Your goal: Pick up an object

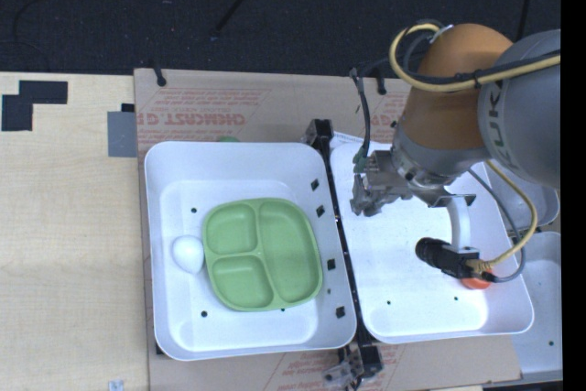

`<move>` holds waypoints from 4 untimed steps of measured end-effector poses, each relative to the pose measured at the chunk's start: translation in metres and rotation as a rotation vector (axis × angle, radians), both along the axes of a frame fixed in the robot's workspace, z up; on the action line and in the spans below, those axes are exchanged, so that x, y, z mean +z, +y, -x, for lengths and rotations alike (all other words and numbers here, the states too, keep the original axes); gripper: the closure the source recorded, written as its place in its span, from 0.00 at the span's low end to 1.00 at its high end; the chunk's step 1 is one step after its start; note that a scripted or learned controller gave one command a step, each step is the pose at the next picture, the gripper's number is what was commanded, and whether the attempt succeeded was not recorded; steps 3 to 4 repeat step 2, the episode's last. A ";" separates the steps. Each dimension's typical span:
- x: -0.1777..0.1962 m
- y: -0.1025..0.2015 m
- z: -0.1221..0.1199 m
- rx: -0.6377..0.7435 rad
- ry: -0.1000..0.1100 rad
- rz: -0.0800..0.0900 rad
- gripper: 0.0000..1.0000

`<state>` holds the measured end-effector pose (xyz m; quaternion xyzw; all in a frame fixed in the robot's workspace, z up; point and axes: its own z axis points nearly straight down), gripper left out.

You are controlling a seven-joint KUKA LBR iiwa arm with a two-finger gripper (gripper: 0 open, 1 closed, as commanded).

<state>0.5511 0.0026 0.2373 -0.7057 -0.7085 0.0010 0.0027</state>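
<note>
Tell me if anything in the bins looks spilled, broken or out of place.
Nothing spilled or broken. The green divided plate lies flat, slightly askew, in the left bin, a white egg-shaped thing beside it.

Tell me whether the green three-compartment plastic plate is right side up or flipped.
Right side up: the green divided plate lies flat in the left white bin, its three hollow compartments facing upward.

Bench (64,270), cardboard (229,105), left bin (160,197), right bin (412,307)
</note>
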 end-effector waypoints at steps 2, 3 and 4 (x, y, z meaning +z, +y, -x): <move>-0.014 0.087 0.037 0.000 0.002 0.001 1.00; -0.014 0.087 0.037 0.000 0.002 0.001 1.00; -0.014 0.087 0.037 0.000 0.002 0.001 1.00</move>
